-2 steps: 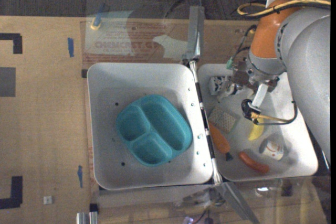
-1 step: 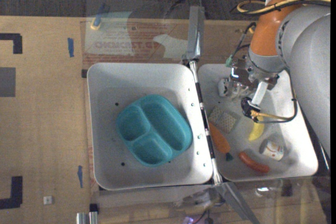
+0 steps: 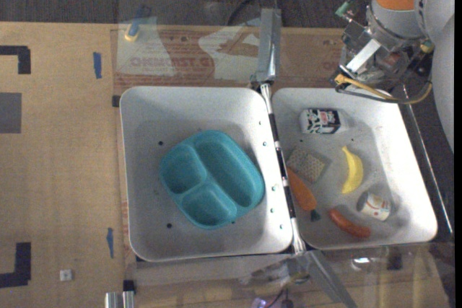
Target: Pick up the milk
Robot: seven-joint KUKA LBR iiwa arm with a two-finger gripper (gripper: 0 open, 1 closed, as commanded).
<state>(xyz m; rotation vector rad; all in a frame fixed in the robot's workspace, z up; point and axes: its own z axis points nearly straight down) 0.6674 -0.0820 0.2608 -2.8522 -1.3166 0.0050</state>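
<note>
**Milk untouched, arm waiting above the right bin**

Nearest the camera, along the front of the right bin (image 3: 422, 223), lie a sausage (image 3: 350, 223) and a small white cup (image 3: 374, 206) on its side. Behind them sit a carrot (image 3: 302, 190), a grey grater-like piece (image 3: 310, 164) and a banana (image 3: 351, 169). The milk (image 3: 320, 121), a small carton with black-and-white markings, lies on its side near the bin's back wall, apart from the other items. The left bin (image 3: 137, 155) holds a teal divided plate (image 3: 211, 177).

The gripper (image 3: 363, 68) hangs beyond the right bin's back edge, above and to the right of the milk; whether it is wide or narrow I cannot tell. Nothing shows between it and the carton. By this picture the pick has not begun: the approach, descent, grasp and lift all appear to remain.
</note>
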